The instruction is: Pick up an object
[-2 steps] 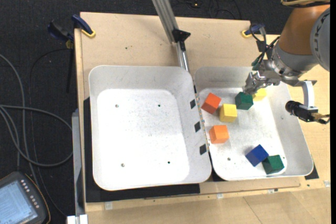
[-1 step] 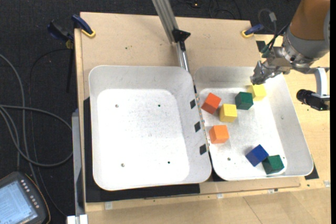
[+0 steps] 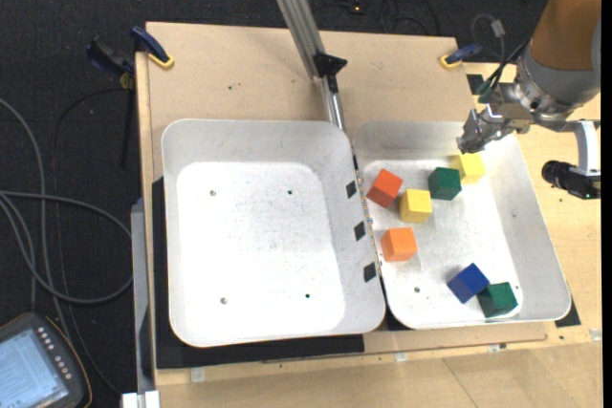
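My gripper hangs over the far right part of the right bin, its tip just above a yellow block. A green block sits right beside that yellow one, to its left. Nearer the bin's middle lie an orange block, a second yellow block and another orange block. A blue block and a green block rest together near the front right corner. Nothing shows between the fingers.
The left bin stands beside the right one, a metal divider between them. A slanted aluminium pole rises from the bench's far side. Clamps sit at the bench's back corners.
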Controlling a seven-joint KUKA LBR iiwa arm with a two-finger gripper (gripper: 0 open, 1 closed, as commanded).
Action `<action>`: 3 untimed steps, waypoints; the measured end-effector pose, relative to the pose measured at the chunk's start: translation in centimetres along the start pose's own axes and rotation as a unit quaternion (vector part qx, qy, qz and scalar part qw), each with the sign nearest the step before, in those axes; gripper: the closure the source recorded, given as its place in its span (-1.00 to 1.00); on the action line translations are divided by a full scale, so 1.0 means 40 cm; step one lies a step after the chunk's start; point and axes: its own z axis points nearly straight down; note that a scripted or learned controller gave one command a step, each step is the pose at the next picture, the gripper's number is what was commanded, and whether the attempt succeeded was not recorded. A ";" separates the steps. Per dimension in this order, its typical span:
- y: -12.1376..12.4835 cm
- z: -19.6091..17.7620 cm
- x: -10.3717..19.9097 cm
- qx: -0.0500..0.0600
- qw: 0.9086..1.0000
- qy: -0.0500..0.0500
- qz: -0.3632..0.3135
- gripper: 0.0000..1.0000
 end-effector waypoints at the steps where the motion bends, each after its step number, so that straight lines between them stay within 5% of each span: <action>1: 0.009 -0.014 0.156 0.001 1.000 0.002 -0.003 1.00; 3: 0.009 0.017 0.432 0.002 1.000 0.002 -0.003 1.00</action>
